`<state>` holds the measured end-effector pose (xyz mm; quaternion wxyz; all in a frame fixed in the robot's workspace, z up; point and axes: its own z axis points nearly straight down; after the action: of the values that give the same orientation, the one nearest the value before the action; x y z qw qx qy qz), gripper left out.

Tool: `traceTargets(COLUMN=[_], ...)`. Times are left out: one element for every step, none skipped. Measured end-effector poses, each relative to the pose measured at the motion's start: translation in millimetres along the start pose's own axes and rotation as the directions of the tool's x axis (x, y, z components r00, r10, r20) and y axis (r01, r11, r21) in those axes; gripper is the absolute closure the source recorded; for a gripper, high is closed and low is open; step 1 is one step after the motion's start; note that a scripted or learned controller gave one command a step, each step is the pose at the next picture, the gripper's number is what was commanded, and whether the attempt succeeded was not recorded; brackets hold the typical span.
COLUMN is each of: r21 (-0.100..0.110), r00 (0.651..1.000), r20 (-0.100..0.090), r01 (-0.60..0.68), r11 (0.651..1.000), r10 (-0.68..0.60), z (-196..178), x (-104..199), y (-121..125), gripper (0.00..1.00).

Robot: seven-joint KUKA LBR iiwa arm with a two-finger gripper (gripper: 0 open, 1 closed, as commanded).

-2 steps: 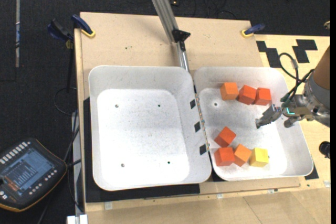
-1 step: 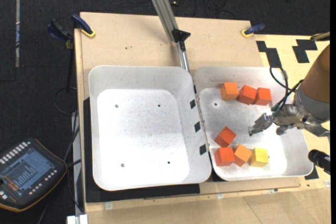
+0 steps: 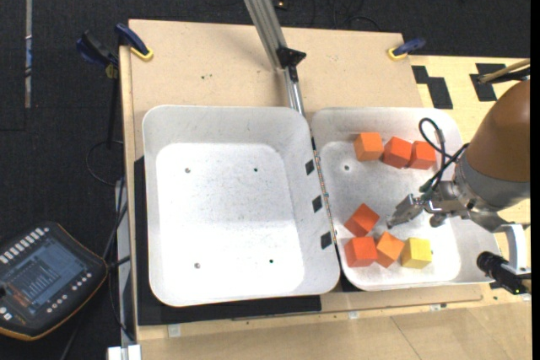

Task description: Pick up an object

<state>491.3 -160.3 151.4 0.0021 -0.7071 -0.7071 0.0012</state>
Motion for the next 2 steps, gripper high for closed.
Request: traceTargets(r21=[-0.004,-0.007], r00=[1.0,1.0], r20=[0.0,0.002], r01=[-0.001,0.0], r11=[1.0,1.0], r10=[0.001,0.0], z=[52.0,40.5], x=[0.6,0.1], y=[0.5,1.3], gripper=[0.0,1.0])
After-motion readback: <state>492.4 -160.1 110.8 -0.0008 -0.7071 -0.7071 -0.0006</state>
